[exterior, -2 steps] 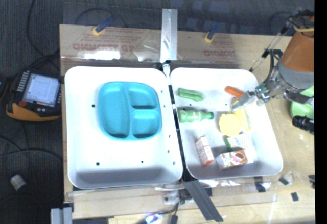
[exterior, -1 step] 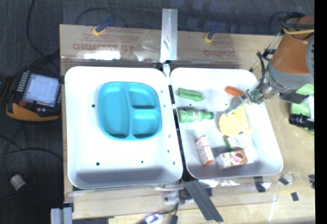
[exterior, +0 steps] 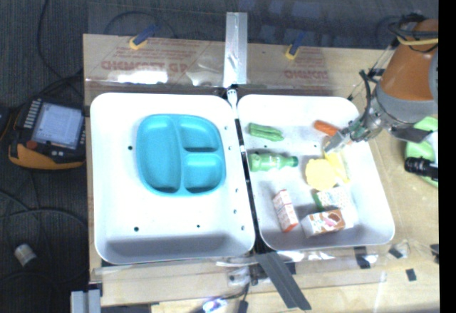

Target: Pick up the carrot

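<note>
Carrot first: the small orange plastic carrot (exterior: 324, 127) lies flat near the back wall of the right white bin (exterior: 381, 215), toward that bin's far right corner, apart from the other toys. The two-finger gripper (exterior: 340, 140) of the grey arm with its orange band (exterior: 410, 76) hangs just beside it, on the near right, tilted in from the bench edge, likely because the arm must reach over the bin wall to get at it. Whether the pincer is wide or narrow I cannot tell; nothing shows between its tips. Below sit a yellow round piece (exterior: 322, 173), a green bottle (exterior: 271, 160), a green pod (exterior: 264, 132) and two small cartons (exterior: 285, 210). The left white bin (exterior: 114, 226) holds a blue divided plate (exterior: 180, 152).
</note>
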### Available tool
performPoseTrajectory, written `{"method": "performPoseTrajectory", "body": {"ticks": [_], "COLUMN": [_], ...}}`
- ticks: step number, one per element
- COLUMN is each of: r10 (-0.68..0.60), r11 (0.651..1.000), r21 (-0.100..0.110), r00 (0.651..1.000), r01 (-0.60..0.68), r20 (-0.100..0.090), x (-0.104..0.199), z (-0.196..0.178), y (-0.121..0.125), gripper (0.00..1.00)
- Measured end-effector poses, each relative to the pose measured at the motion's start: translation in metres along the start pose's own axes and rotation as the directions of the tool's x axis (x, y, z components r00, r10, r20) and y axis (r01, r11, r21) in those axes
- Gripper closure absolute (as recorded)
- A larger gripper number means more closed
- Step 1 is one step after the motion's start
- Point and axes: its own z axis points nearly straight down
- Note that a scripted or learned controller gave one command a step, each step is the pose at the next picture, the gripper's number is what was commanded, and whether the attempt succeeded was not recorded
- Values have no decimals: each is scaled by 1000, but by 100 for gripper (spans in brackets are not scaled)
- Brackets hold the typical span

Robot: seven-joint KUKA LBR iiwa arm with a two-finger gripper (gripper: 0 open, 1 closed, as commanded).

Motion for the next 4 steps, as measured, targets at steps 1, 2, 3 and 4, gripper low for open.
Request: {"method": "performPoseTrajectory", "body": {"ticks": [1,2,3,4], "r10": [0,-26,-245,-350], "r11": [1000,1000,970,937], "r21": [0,-4,-1,1], "r00": [1000,1000,970,937], "r01": [0,26,245,350], "r20": [0,0,2,3], "x": [0,-20,33,49], "z": [0,69,3,8], "y": [0,9,-1,13], "gripper": [0,0,0,0]}}
